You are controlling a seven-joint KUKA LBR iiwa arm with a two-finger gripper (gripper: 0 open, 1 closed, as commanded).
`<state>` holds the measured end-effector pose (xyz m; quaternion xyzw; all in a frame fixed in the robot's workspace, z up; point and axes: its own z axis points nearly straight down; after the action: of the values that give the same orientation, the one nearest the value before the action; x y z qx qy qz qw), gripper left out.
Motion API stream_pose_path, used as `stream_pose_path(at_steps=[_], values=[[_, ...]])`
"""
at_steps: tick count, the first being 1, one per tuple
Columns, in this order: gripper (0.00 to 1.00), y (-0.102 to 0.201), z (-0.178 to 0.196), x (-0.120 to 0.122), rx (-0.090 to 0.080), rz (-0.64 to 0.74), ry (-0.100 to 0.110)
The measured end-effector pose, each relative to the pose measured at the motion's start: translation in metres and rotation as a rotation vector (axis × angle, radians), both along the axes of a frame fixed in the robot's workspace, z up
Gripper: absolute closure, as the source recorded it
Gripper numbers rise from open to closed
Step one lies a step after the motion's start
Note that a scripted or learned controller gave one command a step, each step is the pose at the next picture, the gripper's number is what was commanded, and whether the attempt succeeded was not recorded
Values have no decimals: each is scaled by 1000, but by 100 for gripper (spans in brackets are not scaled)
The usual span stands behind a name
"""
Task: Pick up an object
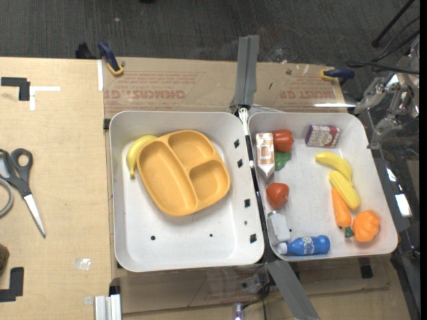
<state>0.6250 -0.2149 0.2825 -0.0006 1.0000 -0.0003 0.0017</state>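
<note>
Since the small toys crowd the right white plastic bin (pixel 303 229), a grasp could knock neighbours or slip off round shapes. Candidates there: two red tomatoes (pixel 277 193), one yellow plastic corn cob (pixel 346 189) at three o'clock, one orange pumpkin (pixel 365 226). Gripper state: cannot tell.

The left bin (pixel 127 245) holds a divided plate (pixel 181 172), a banana (pixel 137 151) touching its left rim. In the right bin (pixel 313 212), a carton (pixel 265 153) lies along the left wall, a bottle (pixel 305 246) lies on its side at the front, and a corn cob (pixel 345 190), carrot (pixel 340 210) and pumpkin (pixel 365 225) cluster at the right. Scissors (pixel 23 179) rest on the bench (well left of both bins).
</note>
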Motion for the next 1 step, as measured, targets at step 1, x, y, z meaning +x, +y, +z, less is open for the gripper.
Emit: stream_pose_path(at_steps=[1], values=[[0, 22, -189, -47, -1, -38, -2]])
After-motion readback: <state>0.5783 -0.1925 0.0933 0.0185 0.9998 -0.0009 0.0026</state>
